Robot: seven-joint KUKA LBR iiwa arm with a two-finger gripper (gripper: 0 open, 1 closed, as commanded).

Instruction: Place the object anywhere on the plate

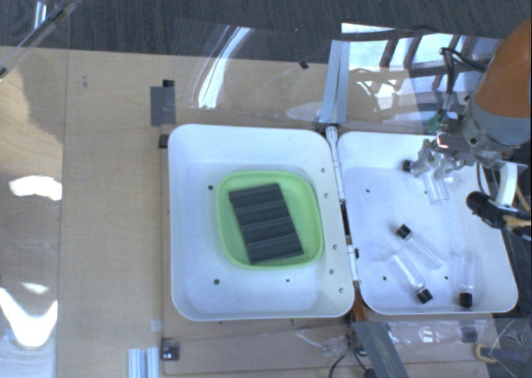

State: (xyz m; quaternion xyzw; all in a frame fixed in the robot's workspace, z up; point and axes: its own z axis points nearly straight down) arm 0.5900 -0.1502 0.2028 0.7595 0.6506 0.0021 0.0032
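A green square plate (pixel 227 231) sits in the left white bin (pixel 191 285). A dark grey ribbed block (pixel 264 223) lies flat on the plate, near its middle. Several clear vials with black caps lie in the right bin (pixel 374 202): one (pixel 416 243) near the middle, one (pixel 411 277) at the front and one (pixel 463 278) at the front right. My gripper (pixel 432 164) hangs over the far part of the right bin. Another clear vial (pixel 437 189) shows just below it; I cannot tell whether it is held or lying on the bin floor.
The grey arm with its orange band (pixel 509 77) comes in over the right bin's far right corner. A ridge (pixel 339 202) separates the two bins. A metal post (pixel 335 85) stands behind them, and cables and fixtures lie along the bench's front edge (pixel 374 351).
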